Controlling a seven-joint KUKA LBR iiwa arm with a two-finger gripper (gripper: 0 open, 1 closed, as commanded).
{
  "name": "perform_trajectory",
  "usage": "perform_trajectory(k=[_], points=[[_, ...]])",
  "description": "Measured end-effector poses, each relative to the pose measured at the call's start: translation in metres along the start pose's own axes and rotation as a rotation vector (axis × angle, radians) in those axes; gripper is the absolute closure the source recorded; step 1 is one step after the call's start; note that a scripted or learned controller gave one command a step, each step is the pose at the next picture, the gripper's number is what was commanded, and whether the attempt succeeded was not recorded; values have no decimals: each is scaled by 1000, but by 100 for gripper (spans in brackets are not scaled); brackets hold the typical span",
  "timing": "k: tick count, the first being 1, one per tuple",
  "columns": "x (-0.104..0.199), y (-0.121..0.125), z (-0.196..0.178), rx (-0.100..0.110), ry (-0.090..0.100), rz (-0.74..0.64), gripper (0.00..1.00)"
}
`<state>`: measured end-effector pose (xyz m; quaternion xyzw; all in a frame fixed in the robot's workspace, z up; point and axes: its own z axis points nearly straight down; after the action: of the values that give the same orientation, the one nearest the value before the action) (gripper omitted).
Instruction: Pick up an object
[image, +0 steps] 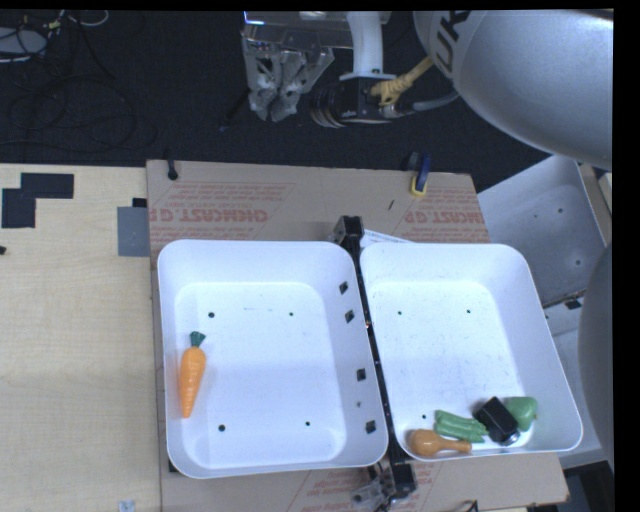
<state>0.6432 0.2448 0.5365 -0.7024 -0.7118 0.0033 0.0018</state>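
1. Claw (285, 85) hangs high at the top of the camera view, above the dark area behind the desk (70, 300), outside both bins. Nothing is between its fingers. The finger spread is too blurred to judge, so I cannot tell how far open it is.
2. Left bin (255, 262) holds one item: a toy carrot (191, 374) near the left wall, low in the bin, well apart from everything else. Long axis runs roughly top to bottom in view, green stem end up, tip down, slightly tilted.
3. Right bin (450, 262) has a cluster jammed in the lower right corner: green bean pod (458, 425), black block (496, 419), green piece (524, 408) and an orange-tan pear-like toy (436, 443). These are touching or overlapping, tight against the bin wall.
4. Key relation: both candidates lie well below the claw in view, toward the camera. The carrot is down and to the left of it; the cluster is down and to the right.
5. Judgement: no grasp started yet, the task is at its approach stage. The carrot looks like the easier target, isolated and with room around it. Closing across its short width, with fingers on either side of the long axis, should fit best.
6. Risk: the carrot sits near the left wall, so one finger could clip the wall. The corner cluster risks a multi-object or failed pinch.
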Motion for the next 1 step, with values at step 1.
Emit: perform_trajectory(k=[1], points=[[0,0,0,0,0,0,100]])
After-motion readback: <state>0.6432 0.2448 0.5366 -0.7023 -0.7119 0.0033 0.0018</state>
